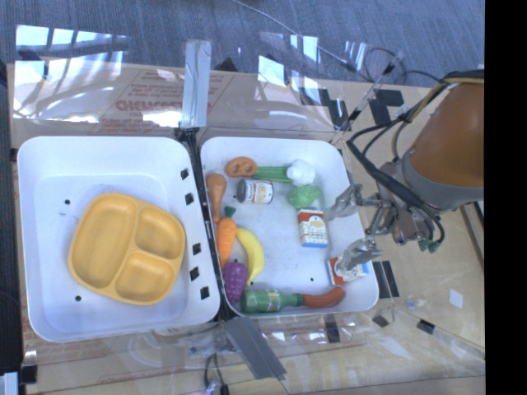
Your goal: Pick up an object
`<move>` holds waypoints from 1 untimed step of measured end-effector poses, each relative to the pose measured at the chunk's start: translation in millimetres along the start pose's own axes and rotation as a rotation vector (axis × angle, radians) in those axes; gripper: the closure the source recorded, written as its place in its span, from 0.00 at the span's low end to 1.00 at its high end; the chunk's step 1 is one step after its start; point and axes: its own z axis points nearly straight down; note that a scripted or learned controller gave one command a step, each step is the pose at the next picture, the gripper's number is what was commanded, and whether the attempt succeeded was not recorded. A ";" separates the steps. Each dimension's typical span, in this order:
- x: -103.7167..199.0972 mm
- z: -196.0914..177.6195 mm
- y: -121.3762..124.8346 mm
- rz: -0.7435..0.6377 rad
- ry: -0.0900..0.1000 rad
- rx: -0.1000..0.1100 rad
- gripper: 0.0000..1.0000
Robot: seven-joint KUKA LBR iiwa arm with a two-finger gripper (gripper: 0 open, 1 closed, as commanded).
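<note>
Toy food fills the right bin while the pincer hangs wide apart over that bin's right rim, gripping nothing.

Left to right on the counter: the left bin carries a yellow divided plate; along the right bin's left wall lie a carrot, a banana and a purple eggplant, with a green bottle at the front; a small can sits farther back, a white-and-red carton lies mid-bin, and a red-and-white packet lies just under the lower finger, near the corner.
</note>
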 end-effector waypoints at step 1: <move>-34.7 98.9 -18.9 0.189 0.006 -0.003 0.00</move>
